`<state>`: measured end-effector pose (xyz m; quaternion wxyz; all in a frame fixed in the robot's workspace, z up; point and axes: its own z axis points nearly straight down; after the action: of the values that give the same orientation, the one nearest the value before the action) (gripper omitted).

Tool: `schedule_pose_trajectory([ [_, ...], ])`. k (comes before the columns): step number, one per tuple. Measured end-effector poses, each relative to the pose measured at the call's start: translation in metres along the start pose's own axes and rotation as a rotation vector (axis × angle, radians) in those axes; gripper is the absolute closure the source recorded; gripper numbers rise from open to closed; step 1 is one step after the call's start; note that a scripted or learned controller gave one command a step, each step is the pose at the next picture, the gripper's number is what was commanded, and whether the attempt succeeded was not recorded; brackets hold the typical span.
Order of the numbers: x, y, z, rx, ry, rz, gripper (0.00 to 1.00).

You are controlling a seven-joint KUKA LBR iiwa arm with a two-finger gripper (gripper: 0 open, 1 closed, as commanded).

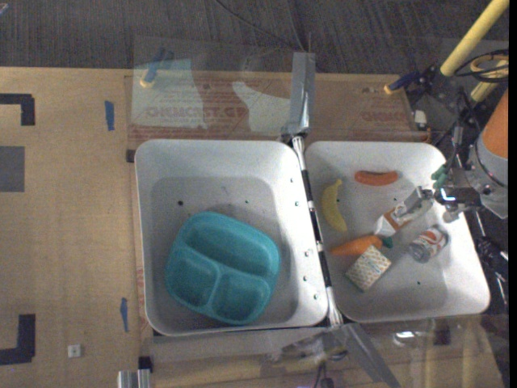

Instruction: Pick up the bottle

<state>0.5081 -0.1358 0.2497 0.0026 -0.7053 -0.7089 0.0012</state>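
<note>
Just below the robot's metal fingers [424, 200] lies the small clear plastic bottle [426, 243]. I cannot tell their spread. Next: drop down, pinch it.

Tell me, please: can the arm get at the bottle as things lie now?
Probably yes. The bottle lies on its side in the right bin, near the edge where the arm comes in. The hand hangs just above it, and nothing covers the bottle.
</note>
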Motion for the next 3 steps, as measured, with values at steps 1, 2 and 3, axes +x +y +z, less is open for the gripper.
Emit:
schedule_pose_trajectory([
  [1, 0.031, -0.017, 0.156, -0.004, -0.002, -0.090, 0.00],
  [2, 0.029, -0.006, 0.161, -0.009, -0.003, -0.251, 0.00],
  [3, 0.023, -0.005, 0.152, -0.015, -0.005, -0.238, 1.00],
])
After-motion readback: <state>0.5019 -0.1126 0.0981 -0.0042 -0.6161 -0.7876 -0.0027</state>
